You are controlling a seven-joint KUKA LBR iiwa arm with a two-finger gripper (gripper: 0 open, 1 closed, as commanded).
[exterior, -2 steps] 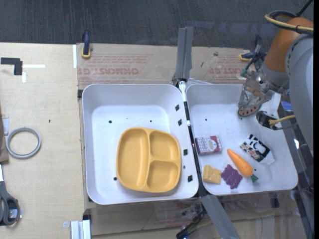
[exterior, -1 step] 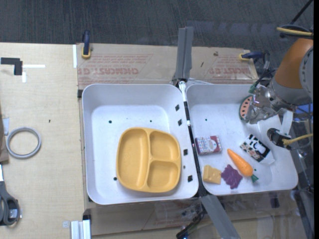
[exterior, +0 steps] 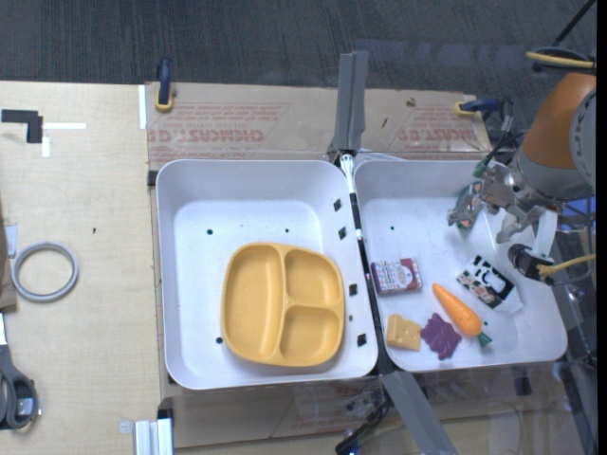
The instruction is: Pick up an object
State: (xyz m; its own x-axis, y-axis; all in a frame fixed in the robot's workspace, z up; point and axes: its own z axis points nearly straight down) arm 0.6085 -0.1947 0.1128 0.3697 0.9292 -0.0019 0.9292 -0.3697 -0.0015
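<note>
My gripper [exterior: 488, 214] hangs over the right bin's [exterior: 417, 202] far right part, open, with nothing between its fingers. Below it lies a black-and-white packet [exterior: 486, 283]. An orange carrot [exterior: 457, 311] lies toward the front of the bin, with a purple bunch of grapes [exterior: 441, 336] and a yellow cheese wedge [exterior: 403, 333] beside it. A small pink box [exterior: 395, 276] sits near the bin's left wall. A yellow divided plate [exterior: 283, 303] rests in the left bin [exterior: 237, 192].
A grey divider post [exterior: 351, 102] stands behind the seam between the bins. Blue clamps [exterior: 164, 83] [exterior: 479, 107] hold the cardboard at the back. A tape roll [exterior: 43, 271] and scissors [exterior: 14, 396] lie on the bench at the left.
</note>
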